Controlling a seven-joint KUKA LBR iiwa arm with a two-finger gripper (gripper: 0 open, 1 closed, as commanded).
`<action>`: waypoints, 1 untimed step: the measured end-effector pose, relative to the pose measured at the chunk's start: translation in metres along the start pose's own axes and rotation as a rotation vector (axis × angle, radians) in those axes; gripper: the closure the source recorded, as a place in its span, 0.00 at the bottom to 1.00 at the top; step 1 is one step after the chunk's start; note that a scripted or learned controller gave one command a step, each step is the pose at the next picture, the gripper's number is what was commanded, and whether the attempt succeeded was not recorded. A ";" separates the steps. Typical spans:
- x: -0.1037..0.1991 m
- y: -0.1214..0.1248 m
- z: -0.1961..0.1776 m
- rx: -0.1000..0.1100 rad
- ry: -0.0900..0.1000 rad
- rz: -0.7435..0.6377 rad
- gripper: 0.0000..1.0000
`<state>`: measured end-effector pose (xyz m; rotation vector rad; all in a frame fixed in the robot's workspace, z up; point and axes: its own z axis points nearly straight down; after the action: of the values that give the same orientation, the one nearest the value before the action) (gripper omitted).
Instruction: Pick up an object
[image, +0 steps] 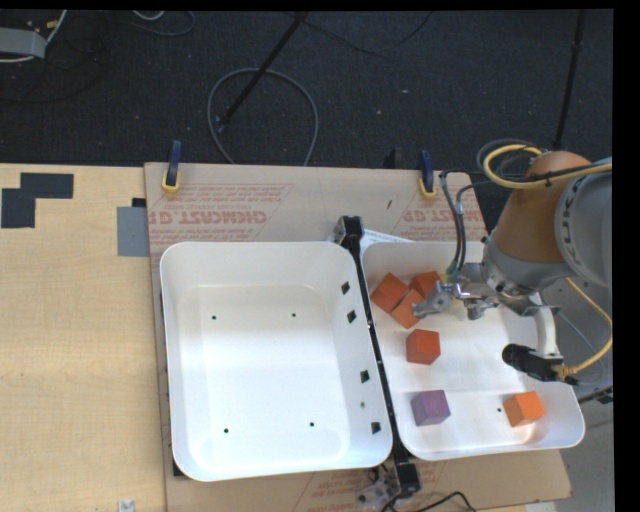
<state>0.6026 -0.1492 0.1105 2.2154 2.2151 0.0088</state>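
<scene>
- Camera view: 2 white bins sit side by side on a cardboard sheet clamped at its far edge by 2 blue-and-yellow clamps.
- The left bin shows a bare white floor with a few small dark dots.
- The right bin holds 5 blocks.
- A cluster of orange blocks lies at the bin's far left: 1 nearest the divider, a 2nd touching it, and a 3rd just behind, partly hidden by the gripper.
- A red-orange block sits alone just in front of that cluster.
- A purple block lies near the front, close to the divider.
- A lone orange block lies near the front right corner.
- The arm reaches in from the right, its orange band over the bin's far right side.
- The gripper is low at the cluster, just beside the 2nd and 3rd orange blocks; whether its fingers are spread or closed, I cannot tell, and no block is visibly held.
- Black clips join the bins along the divider.
</scene>
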 end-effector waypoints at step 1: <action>0.015 0.028 0.007 -0.002 0.001 0.001 0.00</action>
<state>0.6306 -0.1338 0.1041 2.2162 2.2134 0.0119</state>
